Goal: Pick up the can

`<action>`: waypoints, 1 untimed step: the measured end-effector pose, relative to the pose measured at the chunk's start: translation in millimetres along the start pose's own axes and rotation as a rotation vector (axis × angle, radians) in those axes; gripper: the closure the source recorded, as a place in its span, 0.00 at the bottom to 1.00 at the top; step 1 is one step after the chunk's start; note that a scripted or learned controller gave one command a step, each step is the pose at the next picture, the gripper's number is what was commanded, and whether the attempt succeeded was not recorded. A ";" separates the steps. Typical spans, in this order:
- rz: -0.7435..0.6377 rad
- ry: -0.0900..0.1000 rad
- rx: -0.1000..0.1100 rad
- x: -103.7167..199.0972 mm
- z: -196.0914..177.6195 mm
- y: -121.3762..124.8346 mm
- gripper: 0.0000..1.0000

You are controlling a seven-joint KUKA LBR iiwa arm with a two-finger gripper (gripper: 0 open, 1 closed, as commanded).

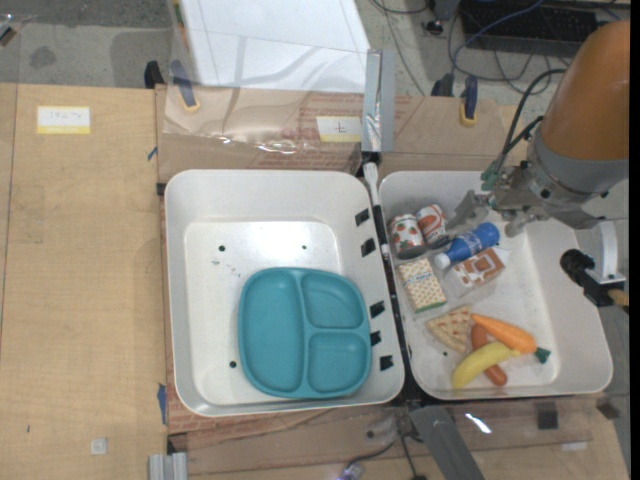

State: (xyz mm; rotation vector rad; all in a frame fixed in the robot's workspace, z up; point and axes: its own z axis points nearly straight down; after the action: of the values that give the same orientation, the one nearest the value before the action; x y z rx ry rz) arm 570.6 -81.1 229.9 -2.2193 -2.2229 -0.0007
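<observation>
The can [407, 234], red and white, lies at the far left of the right bin [575, 368], close to the divider. A second small red-and-white can [432, 221] touches it on the right. My gripper [492, 218] hangs over the bin's far middle, to the right of both cans and above the cap end of a blue bottle [472, 243]. Its two grey fingers stand apart, so it is open with nothing held between them.
Near the cans lie a patterned small box [423, 284] and a red-white packet [482, 267]. Toast [452, 326], a carrot [505, 333] and a banana [475, 366] sit at the front. A teal divided plate [304, 332] lies in the left bin [190, 268].
</observation>
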 end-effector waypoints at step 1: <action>0.193 0.000 -0.001 22.7 93.2 63.4 0.00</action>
State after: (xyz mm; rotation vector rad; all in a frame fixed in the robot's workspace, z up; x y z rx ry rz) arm 634.0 -58.3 136.8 -2.4243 -1.9990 -0.0018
